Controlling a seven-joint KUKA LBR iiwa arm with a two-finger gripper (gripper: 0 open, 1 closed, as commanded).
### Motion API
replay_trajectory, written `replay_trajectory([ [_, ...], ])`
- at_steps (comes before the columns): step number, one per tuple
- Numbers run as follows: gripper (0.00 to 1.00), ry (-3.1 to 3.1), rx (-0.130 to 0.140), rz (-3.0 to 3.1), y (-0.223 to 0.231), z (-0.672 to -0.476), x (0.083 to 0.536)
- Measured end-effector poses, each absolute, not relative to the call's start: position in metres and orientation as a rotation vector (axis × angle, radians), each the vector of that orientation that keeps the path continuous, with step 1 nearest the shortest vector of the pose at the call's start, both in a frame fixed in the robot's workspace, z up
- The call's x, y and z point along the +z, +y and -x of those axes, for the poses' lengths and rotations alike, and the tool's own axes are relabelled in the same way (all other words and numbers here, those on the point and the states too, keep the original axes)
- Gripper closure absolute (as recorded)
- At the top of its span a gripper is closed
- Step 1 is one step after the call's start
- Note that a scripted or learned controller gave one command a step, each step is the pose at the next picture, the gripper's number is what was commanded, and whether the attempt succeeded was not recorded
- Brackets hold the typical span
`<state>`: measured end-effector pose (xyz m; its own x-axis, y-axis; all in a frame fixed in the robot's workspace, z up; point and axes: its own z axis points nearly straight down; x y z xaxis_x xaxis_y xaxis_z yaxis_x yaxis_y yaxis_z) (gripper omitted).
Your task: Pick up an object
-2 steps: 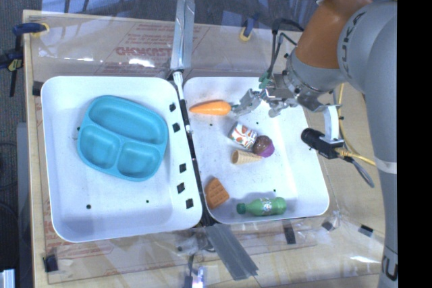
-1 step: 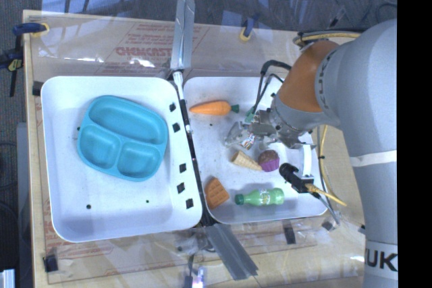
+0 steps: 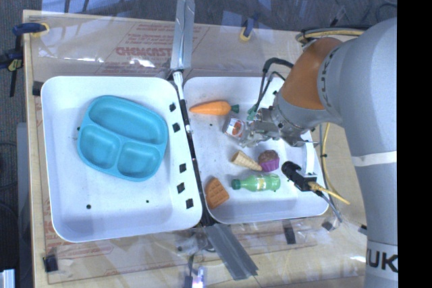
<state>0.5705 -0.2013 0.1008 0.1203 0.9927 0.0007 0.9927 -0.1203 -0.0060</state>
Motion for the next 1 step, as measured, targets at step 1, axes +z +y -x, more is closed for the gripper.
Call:
replay_trajectory([
  [1,0.0,-2.081,0.006,2.347,-0.2013,-0.5705,0.1008],
])
